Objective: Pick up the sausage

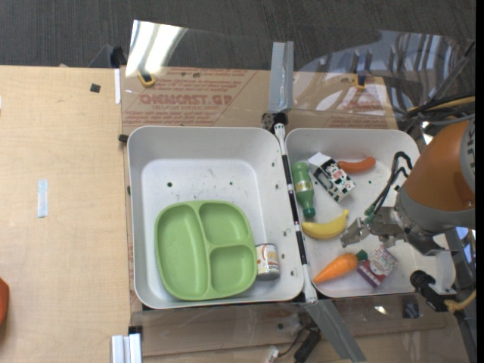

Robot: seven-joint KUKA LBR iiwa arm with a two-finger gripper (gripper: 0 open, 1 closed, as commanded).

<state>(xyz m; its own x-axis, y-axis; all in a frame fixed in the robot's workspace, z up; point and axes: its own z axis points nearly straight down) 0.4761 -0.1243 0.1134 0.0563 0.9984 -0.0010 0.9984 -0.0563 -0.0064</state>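
Observation:
The sausage (pixel 355 165), a short orange-red link, lies near the far wall of the right bin (pixel 408 146), beside a small black-and-white box (pixel 333 178). My gripper (pixel 364 231) hangs over the middle of that bin, nearer the front than the sausage and well apart from it. It sits between the banana (pixel 326 226) and a small red-and-white packet (pixel 378 264). Its fingers stand open with nothing between them. The grey arm with its orange band (pixel 446 176) covers the bin's right side.
A green bottle (pixel 303 188) lies along the right bin's left wall and a carrot (pixel 337 267) rests at its front. The left bin (pixel 151 157) holds a green divided plate (pixel 207 248) and a small can (pixel 266 262).

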